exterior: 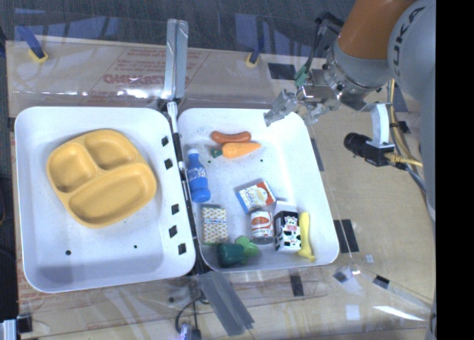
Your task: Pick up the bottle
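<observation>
**Bottle lies left and nearer than the hand**

Blue bottle (197, 176) lies flat in the right bin (315, 183), against its left wall, white cap pointing far, long axis running near-to-far. Hand (281, 109) hovers at the bin's far right corner; fingers blurred, cannot tell if apart or together, nothing seen between them. Bottle sits well apart, left and nearer. Label writing too small to read. "KUKA" lettering partly visible on the arm (415, 27)

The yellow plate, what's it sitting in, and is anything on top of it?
The yellow plate lies in the left white bin. Its three sections hold nothing. What's beneath the plate is covered, so I can't tell.
</observation>
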